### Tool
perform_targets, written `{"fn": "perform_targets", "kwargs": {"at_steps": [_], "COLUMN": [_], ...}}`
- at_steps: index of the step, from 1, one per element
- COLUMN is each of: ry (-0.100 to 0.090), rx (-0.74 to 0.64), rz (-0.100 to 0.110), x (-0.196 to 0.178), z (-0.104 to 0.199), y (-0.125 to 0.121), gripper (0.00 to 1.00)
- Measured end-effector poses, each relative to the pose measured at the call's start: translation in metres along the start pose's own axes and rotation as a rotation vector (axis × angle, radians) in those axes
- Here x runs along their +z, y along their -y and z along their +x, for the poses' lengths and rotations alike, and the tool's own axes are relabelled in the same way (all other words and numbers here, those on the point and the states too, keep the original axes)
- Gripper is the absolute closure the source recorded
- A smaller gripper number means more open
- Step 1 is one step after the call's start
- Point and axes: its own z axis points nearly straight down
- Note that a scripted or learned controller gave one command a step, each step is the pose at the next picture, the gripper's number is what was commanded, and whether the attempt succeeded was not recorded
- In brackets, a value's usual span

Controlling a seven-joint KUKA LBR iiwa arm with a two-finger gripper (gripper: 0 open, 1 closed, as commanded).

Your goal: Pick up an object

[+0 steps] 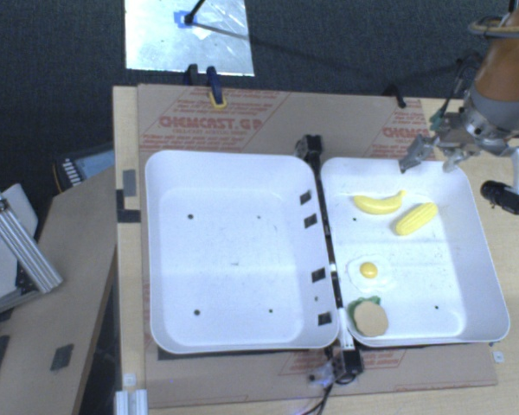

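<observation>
Yellow plastic corn cob (pixel 414 218) lies in the right shallow white bin (pixel 476 258), just beside a yellow plastic banana (pixel 378 202). The two-finger gripper (pixel 432 159) hovers spread and empty over the bin's far edge: approach step. Next, descend onto one item. Cardboard beneath reads "CHEMCAST GP" (pixel 209 122).
</observation>
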Motion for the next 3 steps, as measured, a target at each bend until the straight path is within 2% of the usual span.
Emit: {"fn": "perform_targets", "kwargs": {"at_steps": [1, 2, 3], "ry": [0.006, 0.000, -0.005], "rx": [-0.003, -0.009, -0.017], "rz": [-0.020, -0.012, -0.003], "x": [-0.225, -0.327, -0.335], "z": [-0.008, 0.067, 0.208], "y": [0.012, 0.058, 0.041], "gripper": [0.00, 0.00, 0.00]}}
